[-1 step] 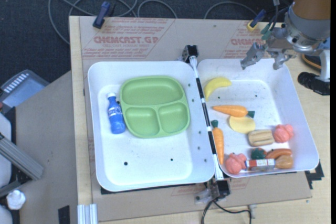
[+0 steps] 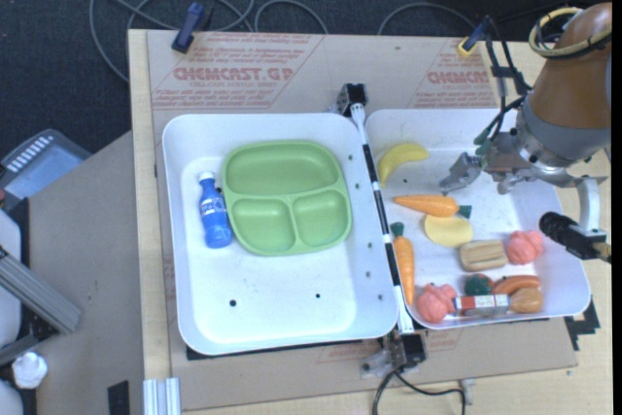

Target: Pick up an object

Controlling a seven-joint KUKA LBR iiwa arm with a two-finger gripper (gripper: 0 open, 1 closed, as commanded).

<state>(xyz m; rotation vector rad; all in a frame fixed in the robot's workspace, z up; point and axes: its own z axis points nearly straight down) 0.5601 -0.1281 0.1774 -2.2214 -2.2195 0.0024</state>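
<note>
Roughly, by line:
tool [image 2: 468, 172]: mine, hanging over the right bin [image 2: 573, 306] near its back edge; fingers look spread apart, nothing between them.
targets: toy food crowded in the right bin, so any grab has neighbours; banana [image 2: 401, 157] and carrot [image 2: 426, 205] lie nearest the tool, I judge those easiest.
second carrot [image 2: 404, 265]: against the divider wall, awkward.
left bin [image 2: 282, 306]: green tray [image 2: 288, 194] with blue bottle [image 2: 214, 212] beside it, well apart from me.
writing: counter [image 2: 233, 73] sheet reads "CHEMCAST GP" in red; bottle label unreadable.
</note>
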